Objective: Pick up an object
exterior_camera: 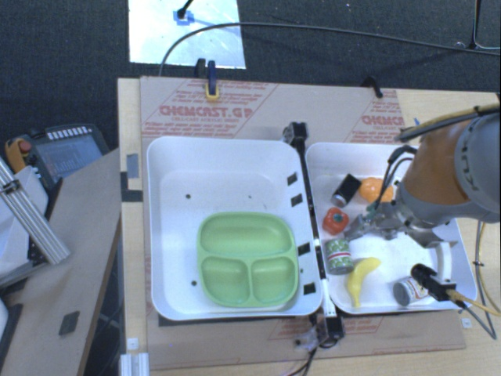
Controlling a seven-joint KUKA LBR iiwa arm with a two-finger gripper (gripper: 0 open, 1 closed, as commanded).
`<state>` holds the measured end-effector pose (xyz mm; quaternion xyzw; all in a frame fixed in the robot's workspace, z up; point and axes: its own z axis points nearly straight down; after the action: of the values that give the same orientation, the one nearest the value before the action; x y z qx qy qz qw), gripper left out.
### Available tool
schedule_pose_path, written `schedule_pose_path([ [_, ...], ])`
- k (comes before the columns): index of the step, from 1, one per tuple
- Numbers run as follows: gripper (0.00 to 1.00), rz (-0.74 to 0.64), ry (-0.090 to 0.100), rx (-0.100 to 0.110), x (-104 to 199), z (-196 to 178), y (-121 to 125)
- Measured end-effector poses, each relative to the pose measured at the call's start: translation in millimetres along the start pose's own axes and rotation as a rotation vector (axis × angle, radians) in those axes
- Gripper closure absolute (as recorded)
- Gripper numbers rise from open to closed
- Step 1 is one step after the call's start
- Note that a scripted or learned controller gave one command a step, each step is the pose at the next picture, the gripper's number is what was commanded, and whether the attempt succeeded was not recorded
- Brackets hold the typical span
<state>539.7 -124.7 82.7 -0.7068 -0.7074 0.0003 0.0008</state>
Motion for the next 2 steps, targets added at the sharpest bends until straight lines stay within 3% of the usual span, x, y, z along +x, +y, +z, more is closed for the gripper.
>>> schedule_pose_path([
  [1,1.00,-0.001,-0.002,-0.005,-0.3,-12.4,1.2],
  [2,1.00,-0.002,-0.002,-0.007,-1.0,-56.3,-1.1],
])
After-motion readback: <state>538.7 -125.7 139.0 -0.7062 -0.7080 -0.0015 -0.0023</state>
